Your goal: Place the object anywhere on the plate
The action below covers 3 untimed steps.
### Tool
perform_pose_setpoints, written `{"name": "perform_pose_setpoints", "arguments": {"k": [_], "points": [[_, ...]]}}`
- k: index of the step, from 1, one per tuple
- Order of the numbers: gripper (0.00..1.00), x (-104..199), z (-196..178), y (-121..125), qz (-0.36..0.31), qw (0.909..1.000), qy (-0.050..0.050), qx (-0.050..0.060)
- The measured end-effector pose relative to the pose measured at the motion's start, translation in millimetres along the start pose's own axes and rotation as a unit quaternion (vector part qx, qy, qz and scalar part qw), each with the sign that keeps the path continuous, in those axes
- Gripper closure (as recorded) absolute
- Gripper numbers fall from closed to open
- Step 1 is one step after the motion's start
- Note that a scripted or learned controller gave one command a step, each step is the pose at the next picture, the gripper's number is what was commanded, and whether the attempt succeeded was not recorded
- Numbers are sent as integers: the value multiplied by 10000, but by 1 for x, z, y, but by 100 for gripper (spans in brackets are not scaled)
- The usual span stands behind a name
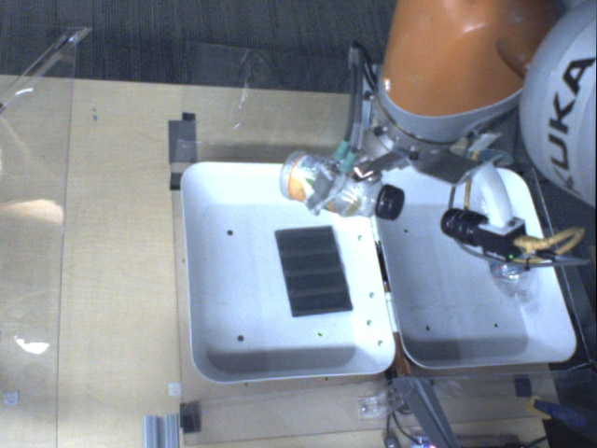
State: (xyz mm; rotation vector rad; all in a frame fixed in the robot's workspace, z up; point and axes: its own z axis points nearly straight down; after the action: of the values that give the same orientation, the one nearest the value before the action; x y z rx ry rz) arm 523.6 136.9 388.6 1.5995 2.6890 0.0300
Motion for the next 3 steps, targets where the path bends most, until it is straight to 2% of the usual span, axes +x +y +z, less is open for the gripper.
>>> {"name": "perform_pose_setpoints", "arguments": {"k": [1, 2, 3], "points": [[100, 45, 127, -20, -828, 9965, 17, 100], [100, -20, 170, 10, -770, 9970, 13, 99], [100, 22, 224, -35, -1945, 9809, 29, 96]]}}
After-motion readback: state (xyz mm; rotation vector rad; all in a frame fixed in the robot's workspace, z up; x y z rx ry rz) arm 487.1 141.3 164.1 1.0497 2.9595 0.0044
